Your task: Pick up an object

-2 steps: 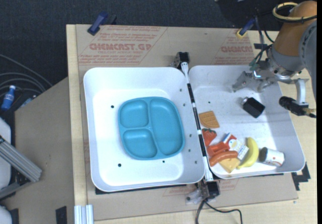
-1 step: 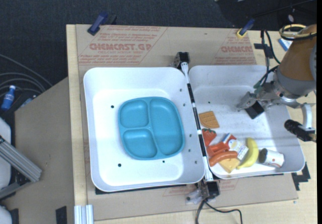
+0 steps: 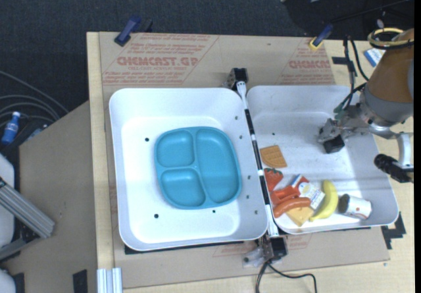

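The bench (image 3: 197, 54), topped with a brown board printed in red letters, bears two shallow white bins side by side. The left bin (image 3: 131, 114) holds a blue divided plate (image 3: 197, 166) with three compartments, lying flat near the bin's middle. The right bin (image 3: 296, 107) has most of its floor bare at the far side, while its things are crowded into the near part.

The arm (image 3: 391, 84), grey with an orange band, reaches in from the right over the right bin's far right part. Its gripper (image 3: 332, 137) hangs low over the bin floor, dark and small in the view; whether it is spread or closed cannot be told, and nothing can be seen held in it.

The things to pick lie near and left of the gripper, well apart from it. A tan cracker-like square (image 3: 273, 156) sits by the left wall of the right bin, closest to the gripper of the lot. Nearer still lies a cluster of red-orange pieces (image 3: 284, 196) with a small white and red item among them. A yellow banana (image 3: 327, 201) lies just right of these, and a white cylinder (image 3: 356, 207) rests beside the banana against the near right wall.
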